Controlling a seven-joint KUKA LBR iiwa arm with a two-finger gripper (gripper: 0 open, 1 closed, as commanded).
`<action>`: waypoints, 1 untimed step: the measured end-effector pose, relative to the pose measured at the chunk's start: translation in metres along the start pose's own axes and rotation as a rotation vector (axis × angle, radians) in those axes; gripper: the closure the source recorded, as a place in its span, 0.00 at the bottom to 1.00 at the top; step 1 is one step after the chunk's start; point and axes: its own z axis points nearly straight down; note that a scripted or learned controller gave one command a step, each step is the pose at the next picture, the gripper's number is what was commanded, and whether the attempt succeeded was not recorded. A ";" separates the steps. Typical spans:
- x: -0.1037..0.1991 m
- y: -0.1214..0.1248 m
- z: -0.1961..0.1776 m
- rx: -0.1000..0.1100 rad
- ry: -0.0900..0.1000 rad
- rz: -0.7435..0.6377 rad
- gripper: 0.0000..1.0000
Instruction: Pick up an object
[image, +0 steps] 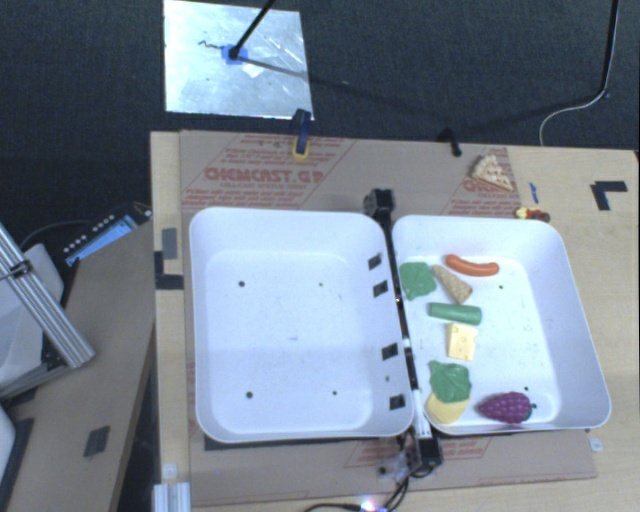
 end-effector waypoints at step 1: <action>0.000 0.000 0.000 0.000 0.000 0.000 1.00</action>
